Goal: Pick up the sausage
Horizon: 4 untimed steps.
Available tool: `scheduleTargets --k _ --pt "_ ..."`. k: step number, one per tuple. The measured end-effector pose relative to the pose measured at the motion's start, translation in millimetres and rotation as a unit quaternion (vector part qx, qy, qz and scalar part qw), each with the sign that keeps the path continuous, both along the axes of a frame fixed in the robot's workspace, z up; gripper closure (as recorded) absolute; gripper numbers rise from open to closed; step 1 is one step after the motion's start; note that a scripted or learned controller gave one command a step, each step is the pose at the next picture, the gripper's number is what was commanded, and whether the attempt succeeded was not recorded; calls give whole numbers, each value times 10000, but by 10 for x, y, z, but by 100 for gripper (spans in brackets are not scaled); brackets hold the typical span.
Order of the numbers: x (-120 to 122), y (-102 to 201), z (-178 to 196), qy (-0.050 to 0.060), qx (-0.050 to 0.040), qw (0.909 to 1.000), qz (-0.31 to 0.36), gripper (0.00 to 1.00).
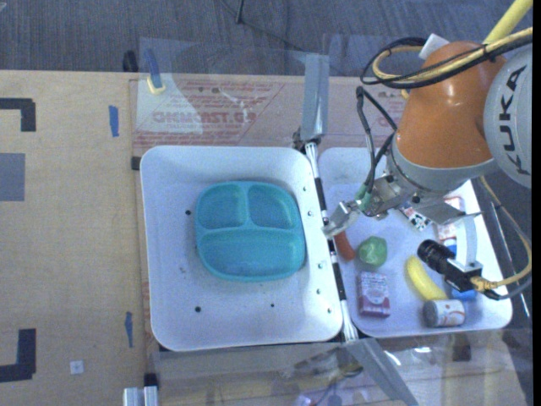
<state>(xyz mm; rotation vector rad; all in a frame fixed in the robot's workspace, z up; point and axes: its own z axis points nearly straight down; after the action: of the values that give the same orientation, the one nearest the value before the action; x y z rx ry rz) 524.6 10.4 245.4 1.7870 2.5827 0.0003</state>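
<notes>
Sausage (341, 245) lies against right bin's (499, 307) left wall, tool (340, 219) just above it, grip state unclear; descend straight, avoid wall and green ball (372, 249)

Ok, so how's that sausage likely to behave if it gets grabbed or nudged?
The sausage looks small and rounded, so it would probably roll if nudged. Its skin seems smooth, so it might slip from a pinch. It lies by the left wall of the right bin, just below the gripper, which may block it rolling that way.
</notes>
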Motion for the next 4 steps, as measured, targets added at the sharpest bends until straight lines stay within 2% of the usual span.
scheduleTargets --k 1,2,3,4 --pt "-294 -38 -631 20 3 9998 -222 0" --pt "-447 -625 -628 23 8 9996 267 0" --pt "-28 -1194 -1579 -29 7 9948 1019 0" --pt "849 -1241 -1579 -40 -8 9997 -224 0"
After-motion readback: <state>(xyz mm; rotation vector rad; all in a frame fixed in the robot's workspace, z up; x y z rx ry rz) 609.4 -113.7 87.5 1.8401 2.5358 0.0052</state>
